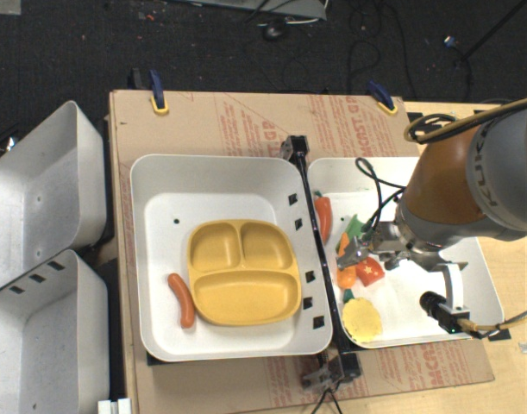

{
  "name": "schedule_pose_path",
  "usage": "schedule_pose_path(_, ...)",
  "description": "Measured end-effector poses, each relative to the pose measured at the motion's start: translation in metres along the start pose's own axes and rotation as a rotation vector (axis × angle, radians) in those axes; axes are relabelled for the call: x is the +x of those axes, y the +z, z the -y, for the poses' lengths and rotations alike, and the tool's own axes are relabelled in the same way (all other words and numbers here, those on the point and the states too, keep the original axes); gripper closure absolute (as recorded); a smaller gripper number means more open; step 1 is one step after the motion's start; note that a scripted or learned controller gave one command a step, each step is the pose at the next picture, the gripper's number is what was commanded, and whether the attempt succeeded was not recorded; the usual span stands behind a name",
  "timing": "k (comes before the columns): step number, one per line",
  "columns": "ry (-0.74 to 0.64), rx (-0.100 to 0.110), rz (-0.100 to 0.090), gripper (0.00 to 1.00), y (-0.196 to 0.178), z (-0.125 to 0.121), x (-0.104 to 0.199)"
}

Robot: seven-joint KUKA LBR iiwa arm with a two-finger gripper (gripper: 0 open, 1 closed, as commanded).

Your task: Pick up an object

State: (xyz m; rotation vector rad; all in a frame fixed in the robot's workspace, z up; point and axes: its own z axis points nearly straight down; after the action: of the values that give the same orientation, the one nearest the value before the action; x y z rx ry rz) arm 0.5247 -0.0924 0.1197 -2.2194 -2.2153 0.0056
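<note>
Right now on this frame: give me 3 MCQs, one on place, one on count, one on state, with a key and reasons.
1. Where does the sausage lie?
A. In the left bin, beside the yellow tray
B. Inside a tray compartment
C. In the right bin

2. How many compartments has the yellow tray?
A. Two
B. Three
C. Five

3. How do the toy foods in the right bin lie?
A. Spread evenly across it
B. Stacked on the yellow tray
C. Bunched along its left side, by the gripper

Key: 1 A, it rests on the left bin's floor at the tray's lower left. 2 B, two small above one wide. 3 C, the pieces crowd near the divider.
</note>
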Motion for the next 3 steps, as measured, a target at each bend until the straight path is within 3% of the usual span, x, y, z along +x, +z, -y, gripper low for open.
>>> schedule_pose_path(1,0.001,-0.009,0.001,1.0,-0.013,-0.002,0.0)
schedule_pose_path(3,-0.005,-0.013,0.003,1.0,-0.124,0.005,0.0)
